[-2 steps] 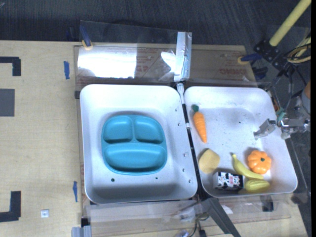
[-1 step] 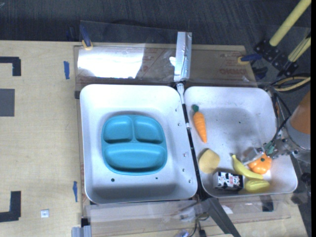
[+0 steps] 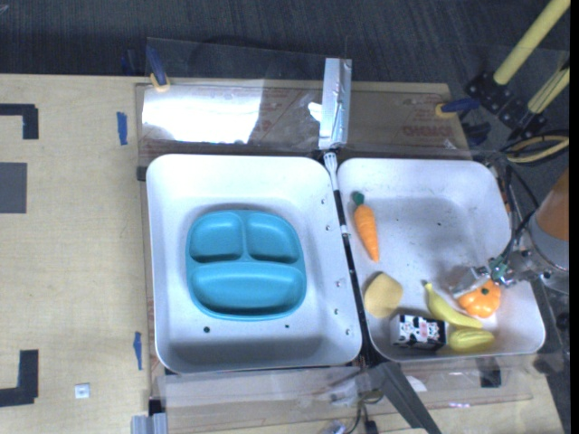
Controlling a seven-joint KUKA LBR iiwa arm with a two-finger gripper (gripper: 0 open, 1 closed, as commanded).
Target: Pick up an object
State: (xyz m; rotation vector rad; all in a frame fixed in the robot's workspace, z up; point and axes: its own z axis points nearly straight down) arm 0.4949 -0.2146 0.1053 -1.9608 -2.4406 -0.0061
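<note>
Six toys (image 3: 432, 310) crowding right bin's (image 3: 425, 183) near edge

Robot lab: plywood bench (image 3: 72, 242), taped marks (image 3: 121, 127), twin white bins (image 3: 163, 269), toy food.

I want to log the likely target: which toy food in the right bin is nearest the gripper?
The small orange pumpkin-like toy, right beside the gripper; the banana, carrot and others lie farther left.
</note>
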